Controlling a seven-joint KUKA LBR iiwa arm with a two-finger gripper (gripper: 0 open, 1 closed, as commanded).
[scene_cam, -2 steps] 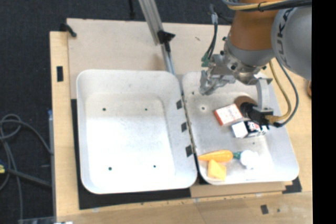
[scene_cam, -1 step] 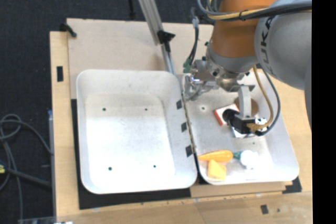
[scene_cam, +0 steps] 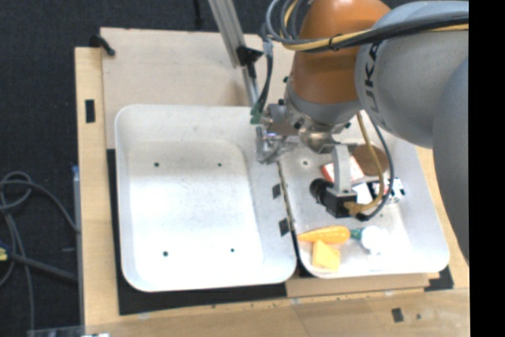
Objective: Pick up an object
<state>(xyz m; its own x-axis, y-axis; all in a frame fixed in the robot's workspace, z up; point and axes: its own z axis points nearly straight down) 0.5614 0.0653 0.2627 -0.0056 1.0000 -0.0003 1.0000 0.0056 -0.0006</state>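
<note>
My gripper [scene_cam: 272, 142] is down low over the seam where the two bins meet, near the far end. Honestly, I can't tell if it's open or closed from this angle, since my wrist and the orange band are in the way. Nothing I can see is in its grasp.

Going from the left, the left bin [scene_cam: 189, 193] has a scuffed greyish floor with a few dark dots. Then comes the seam, then the right bin [scene_cam: 430, 245], and that's where all the pickable stuff is. An orange piece [scene_cam: 323, 234] lies near the front, with a yellow block [scene_cam: 326, 255] touching it just in front. A small white round thing [scene_cam: 372, 239] sits just to their right. Further back, partly under my arm, there's a brown thing [scene_cam: 369, 158] and a white-and-blue thing [scene_cam: 392, 189].
</note>
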